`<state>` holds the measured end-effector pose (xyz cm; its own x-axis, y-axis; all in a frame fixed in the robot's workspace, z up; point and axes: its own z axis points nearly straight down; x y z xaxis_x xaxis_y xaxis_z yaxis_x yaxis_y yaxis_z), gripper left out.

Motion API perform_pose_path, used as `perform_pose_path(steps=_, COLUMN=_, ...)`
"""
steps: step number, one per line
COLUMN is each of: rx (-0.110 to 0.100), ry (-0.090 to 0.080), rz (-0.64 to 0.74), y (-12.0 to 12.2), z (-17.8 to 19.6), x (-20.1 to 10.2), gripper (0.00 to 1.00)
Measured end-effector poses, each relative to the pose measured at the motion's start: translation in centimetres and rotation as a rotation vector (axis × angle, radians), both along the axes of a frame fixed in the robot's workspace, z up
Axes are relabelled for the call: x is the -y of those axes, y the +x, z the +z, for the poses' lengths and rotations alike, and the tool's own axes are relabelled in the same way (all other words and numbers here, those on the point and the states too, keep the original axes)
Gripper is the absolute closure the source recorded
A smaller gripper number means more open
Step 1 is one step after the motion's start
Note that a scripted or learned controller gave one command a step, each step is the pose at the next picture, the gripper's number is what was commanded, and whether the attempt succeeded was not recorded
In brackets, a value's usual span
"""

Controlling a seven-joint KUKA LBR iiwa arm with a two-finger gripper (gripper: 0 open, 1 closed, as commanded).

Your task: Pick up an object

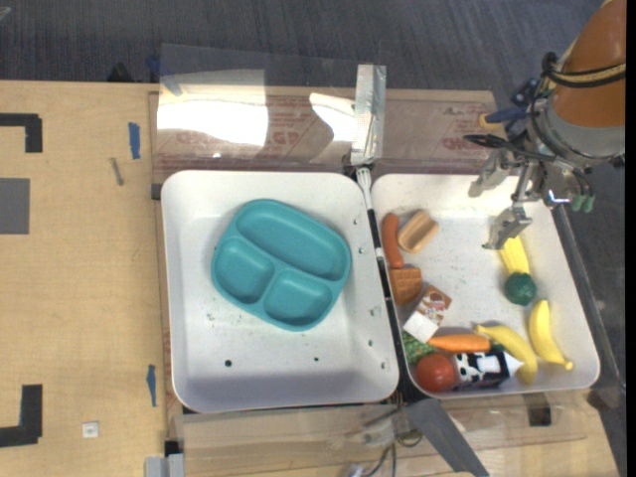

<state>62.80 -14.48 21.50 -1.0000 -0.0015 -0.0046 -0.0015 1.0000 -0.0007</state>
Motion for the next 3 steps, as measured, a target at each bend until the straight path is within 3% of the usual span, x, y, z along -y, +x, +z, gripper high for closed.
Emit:
perform_pose_path(steps=1, rx=0.005, ry=-0.001, rz=-0.046, y=-1.5, z=-11.5, x=7.3, gripper=0.00)
perform_pose_path(steps=2, rx=0.005, ry=-0.002, rz=-0.040, y=-2.4, z=-12.7, x=6.0, gripper=0.00)
perform_pose_path(steps=3, rx=0.019, ry=-0.005, rz=-0.038, y=-2.0, z=-11.3, x=5.9, gripper=1.00)
